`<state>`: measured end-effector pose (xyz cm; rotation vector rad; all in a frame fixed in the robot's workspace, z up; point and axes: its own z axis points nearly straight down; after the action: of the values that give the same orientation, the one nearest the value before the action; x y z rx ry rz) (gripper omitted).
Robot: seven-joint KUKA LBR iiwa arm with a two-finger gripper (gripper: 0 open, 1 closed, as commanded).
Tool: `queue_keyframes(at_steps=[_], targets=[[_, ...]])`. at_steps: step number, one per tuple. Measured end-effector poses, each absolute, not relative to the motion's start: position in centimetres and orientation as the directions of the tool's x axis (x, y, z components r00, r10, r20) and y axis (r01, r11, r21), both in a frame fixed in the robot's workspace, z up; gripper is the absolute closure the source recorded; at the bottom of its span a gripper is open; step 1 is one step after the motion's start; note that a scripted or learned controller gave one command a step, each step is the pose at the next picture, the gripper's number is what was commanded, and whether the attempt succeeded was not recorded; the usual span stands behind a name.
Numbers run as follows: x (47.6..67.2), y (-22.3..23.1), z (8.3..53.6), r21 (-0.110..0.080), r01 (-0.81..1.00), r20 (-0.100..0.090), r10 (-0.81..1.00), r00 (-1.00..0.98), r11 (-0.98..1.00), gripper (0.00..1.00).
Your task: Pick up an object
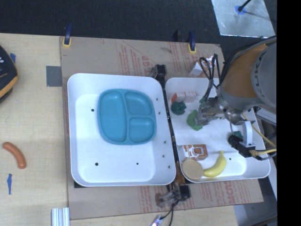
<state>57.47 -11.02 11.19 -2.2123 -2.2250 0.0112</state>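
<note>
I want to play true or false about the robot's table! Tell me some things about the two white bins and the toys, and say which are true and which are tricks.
1. The blue divided plate lies in the left bin. True.
2. The banana is in the left bin. False: it lies in the right bin, near its front edge.
3. The gripper is over the right bin, close to a green toy. True.
4. The sausage sits on the blue plate. False: it lies on the bench, outside both bins, at the left.
5. A round tan disc sits beside the banana. True.
</note>
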Motion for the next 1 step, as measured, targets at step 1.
queue_keyframes(at_steps=[1], targets=[[57.47, -11.02, 11.19, -0.008, 1.000, -0.003, 1.000, -0.006, 0.006, 0.00]])
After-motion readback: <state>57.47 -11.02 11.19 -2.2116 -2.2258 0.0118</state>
